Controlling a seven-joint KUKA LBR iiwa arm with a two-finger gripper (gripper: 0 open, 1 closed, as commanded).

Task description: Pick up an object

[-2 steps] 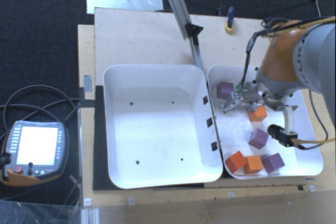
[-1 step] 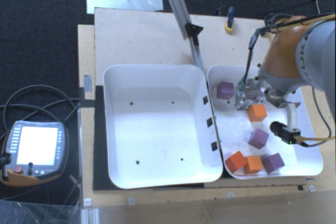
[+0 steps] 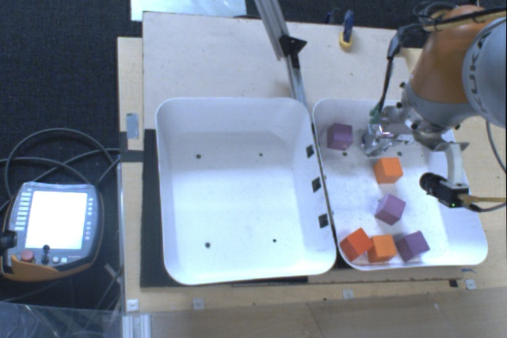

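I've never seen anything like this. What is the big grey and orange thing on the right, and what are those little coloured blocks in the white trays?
It is a robot arm, filmed by one camera looking down from above. Its gripper hangs over the right bin, which holds six small blocks: purple ones and orange ones. The left bin sits beside it. I cannot see any block between the gripper's tips. The device with a screen at far left looks like a hand controller.

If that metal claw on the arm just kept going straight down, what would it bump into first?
Probably the bare floor of the right bin. The gripper hangs between the purple cube and the orange cube, seemingly over neither, though depth is hard to judge from this slanted view.
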